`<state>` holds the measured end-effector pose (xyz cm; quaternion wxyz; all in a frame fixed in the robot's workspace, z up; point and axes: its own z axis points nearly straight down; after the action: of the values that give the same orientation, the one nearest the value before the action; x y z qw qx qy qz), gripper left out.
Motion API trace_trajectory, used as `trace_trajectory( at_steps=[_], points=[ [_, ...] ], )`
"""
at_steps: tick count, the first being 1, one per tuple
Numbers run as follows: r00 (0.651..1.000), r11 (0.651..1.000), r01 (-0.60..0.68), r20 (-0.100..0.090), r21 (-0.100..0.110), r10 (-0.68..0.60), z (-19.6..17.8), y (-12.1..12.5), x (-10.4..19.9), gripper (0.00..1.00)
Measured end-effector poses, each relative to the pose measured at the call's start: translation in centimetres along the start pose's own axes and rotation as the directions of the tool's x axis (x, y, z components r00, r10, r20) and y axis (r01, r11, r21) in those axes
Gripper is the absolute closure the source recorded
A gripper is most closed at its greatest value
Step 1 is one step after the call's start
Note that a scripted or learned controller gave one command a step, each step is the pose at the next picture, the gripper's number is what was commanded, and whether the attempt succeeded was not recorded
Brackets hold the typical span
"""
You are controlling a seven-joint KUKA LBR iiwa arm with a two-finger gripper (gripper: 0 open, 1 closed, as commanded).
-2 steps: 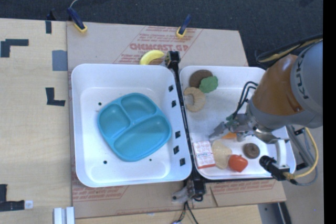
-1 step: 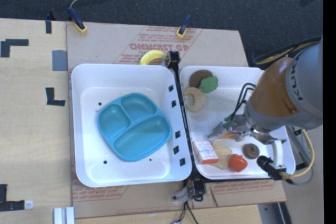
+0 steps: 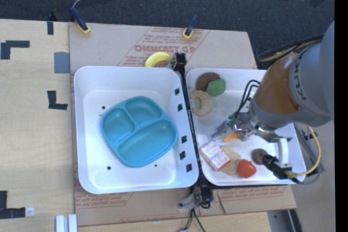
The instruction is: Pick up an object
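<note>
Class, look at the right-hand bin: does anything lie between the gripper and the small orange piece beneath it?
Nothing visible does. The gripper sits low in the right bin, right at the orange piece. The red-and-white box and the red tomato lie nearer the bin's front edge, off to the side.

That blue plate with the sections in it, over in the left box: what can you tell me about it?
The blue plate is a light blue divided dish that looks like smooth plastic, with rounded corners and three compartments: two smaller ones toward the far side and one larger one along the near side. It lies flat and right side up, turned at a slant, near the middle of the left bin. Nothing sits in its compartments, and only the bin's floor touches it.
</note>
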<state>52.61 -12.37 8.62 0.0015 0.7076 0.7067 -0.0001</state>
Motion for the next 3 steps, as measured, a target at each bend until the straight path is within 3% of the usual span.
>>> trace_trajectory(
  at_steps=[1,2,3],
  points=[
    [1.0,1.0,0.0,0.001,-0.002,0.0,-1.0,0.1,0.0,1.0],
    [1.0,1.0,0.0,0.001,-0.002,0.0,-1.0,0.1,0.0,0.0],
    [1.0,1.0,0.003,-0.001,-0.003,-0.003,0.0,6.2,2.0,0.0]
  ],
)
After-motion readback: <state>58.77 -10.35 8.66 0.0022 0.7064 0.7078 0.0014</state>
